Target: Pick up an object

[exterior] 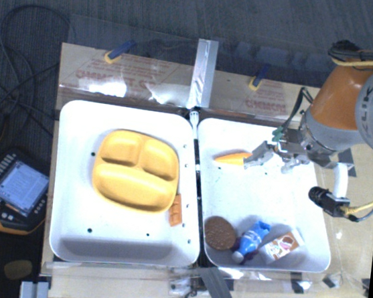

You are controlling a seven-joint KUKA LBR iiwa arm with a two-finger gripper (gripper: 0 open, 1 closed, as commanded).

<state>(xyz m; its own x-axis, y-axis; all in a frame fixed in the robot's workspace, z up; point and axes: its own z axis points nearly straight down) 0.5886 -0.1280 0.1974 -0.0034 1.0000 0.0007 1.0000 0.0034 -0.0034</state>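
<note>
A yellow compartmented plastic tray (136, 170) fills the left white bin (68, 232), an orange block (176, 211) at its four o'clock. In the right white bin (313, 214), a brown round cookie (219, 232), blue bottle (251, 240) and small carton (280, 245) (label unreadable) cluster at six o'clock. The orange carrot-shaped toy (231, 158) lies at ten o'clock, just beside the gripper (276, 157), whose fingers stand spread, holding nothing.

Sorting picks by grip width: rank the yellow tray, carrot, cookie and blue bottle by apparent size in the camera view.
1. Yellow tray, by far the largest.
2. Cookie, blue bottle and carrot look too alike to rank; the bottle and carrot are longer, the cookie wider.
</note>
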